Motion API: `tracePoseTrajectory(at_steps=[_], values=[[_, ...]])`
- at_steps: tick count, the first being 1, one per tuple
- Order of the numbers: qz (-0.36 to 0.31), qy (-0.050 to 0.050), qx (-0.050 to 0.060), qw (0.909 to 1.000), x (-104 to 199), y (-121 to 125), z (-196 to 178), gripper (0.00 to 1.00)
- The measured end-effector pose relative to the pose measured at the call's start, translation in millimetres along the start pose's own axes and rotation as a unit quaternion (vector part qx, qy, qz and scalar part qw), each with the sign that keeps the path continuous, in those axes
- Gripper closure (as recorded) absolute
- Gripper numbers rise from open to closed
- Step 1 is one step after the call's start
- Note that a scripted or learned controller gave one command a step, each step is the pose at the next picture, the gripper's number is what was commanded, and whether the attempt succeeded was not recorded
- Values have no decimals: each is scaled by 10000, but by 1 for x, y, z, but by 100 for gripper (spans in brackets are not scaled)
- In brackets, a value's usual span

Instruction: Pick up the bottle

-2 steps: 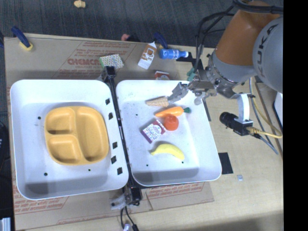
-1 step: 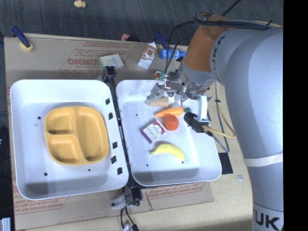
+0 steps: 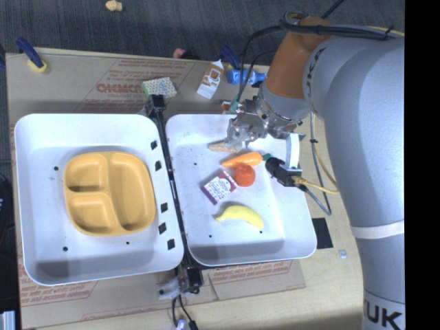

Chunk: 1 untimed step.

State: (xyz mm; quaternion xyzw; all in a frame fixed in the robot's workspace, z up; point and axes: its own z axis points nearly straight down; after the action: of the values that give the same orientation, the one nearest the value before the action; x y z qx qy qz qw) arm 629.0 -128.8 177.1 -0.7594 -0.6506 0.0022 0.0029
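Bottle, seemingly the pale item (image 3: 218, 145) at the right bin's (image 3: 295, 236) far end, is seen just left of the lowered gripper (image 3: 240, 130); whether the gripper is wide or narrow cannot be told.

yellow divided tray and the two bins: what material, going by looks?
Yellow divided tray: looks like moulded plastic, matte to satin, with rounded compartment walls and uniform colour. White bins: likely thin formed plastic with a smooth, slightly glossy finish, soft rounded corners and a rolled rim. Neither can be confirmed by sight.
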Motion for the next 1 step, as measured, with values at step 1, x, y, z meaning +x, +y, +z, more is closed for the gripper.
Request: tracePoseTrajectory(at_steps=[1], values=[[-54,3,4,10000,16,-127,43,100]])
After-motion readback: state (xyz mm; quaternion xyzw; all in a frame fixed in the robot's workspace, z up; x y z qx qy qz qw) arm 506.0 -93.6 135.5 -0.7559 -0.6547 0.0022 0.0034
